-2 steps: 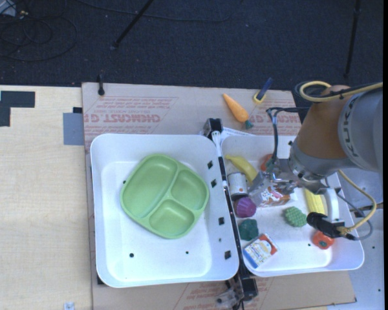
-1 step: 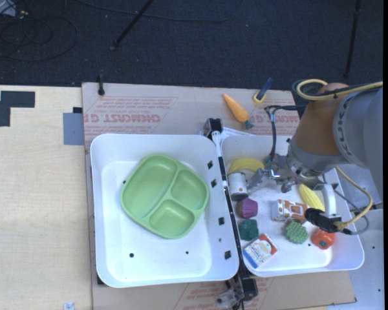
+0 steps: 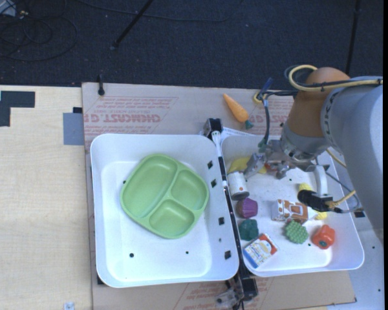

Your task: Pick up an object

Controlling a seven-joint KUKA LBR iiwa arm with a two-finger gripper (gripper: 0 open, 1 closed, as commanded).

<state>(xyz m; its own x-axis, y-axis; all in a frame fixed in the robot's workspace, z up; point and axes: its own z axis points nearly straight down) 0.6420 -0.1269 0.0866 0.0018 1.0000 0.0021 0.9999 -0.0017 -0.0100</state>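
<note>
Gripper (image 3: pixel 271 162) down low in the upper part of the right bin (image 3: pixel 349 257), hanging under the orange band of the arm (image 3: pixel 317 108) in the right half of the frame. Can't tell how wide it sits or whether anything's caught in it (just a tangle of metal and cable from this angle).

Plenty to choose from nearby. Yellow bit (image 3: pixel 253 165) right at the tool, touching or nearly so, too blurry to call. White cylinder (image 3: pixel 237 186) just below-left against the divider, purple block (image 3: pixel 247 207) and dark green block (image 3: pixel 248 228) below that. Small carton (image 3: pixel 291 210), bumpy green thing (image 3: pixel 297 232) and red pepper (image 3: pixel 323 236) toward lower right, flat packet (image 3: pixel 259 250) at the bottom edge. Green divided plate (image 3: pixel 165 196) alone in the left bin (image 3: pixel 110 250), carrot (image 3: pixel 236 108) outside on the cardboard, upper centre.

Likely trouble: closing on the yellow bit so near the bin wall and divider, clipping the rim instead, or nudging the piece sideways and coming up with nothing. Also easy to knock the cylinder while lifting. Loose cables near the wrist could snag too.
</note>
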